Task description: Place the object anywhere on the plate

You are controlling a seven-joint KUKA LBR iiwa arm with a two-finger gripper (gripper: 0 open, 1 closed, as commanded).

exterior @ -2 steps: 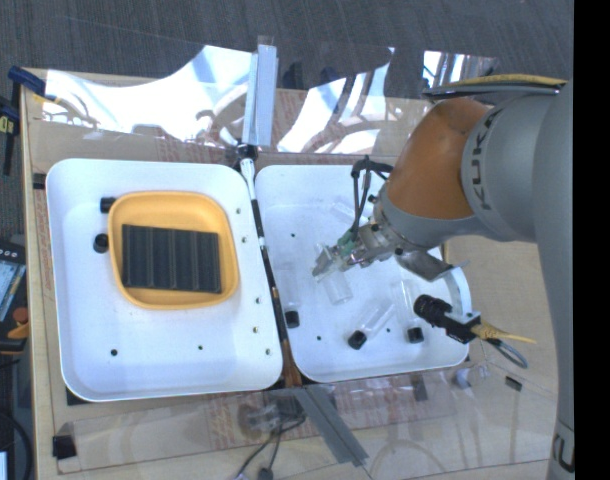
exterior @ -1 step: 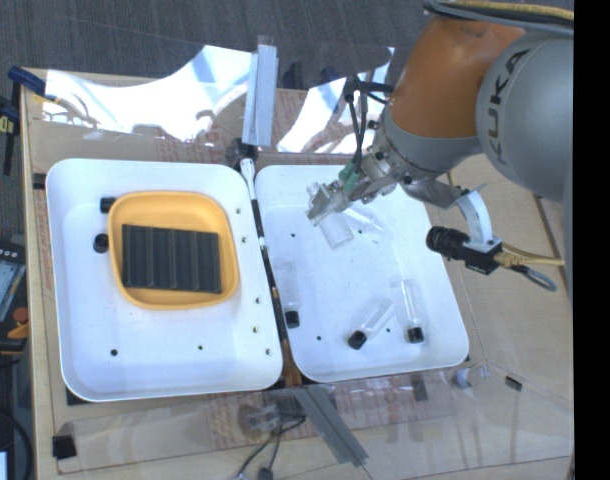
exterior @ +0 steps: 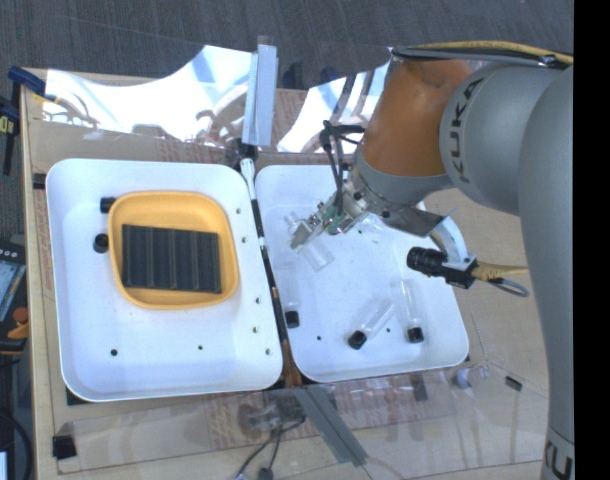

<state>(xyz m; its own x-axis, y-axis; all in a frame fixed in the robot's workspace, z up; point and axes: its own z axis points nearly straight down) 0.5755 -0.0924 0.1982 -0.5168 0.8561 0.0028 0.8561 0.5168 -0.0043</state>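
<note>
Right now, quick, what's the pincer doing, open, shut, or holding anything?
Pincer: over the right bin, too small and cluttered to tell whether it grips anything.

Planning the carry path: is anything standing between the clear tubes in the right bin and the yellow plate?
Only the two bins' raised rims, where they meet between the tubes and the plate; nothing else visible stands in the way.

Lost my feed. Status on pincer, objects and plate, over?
Pincer low over right bin. Two clear tubes lying there, ungrasped. Yellow plate in left bin, unobstructed.
</note>
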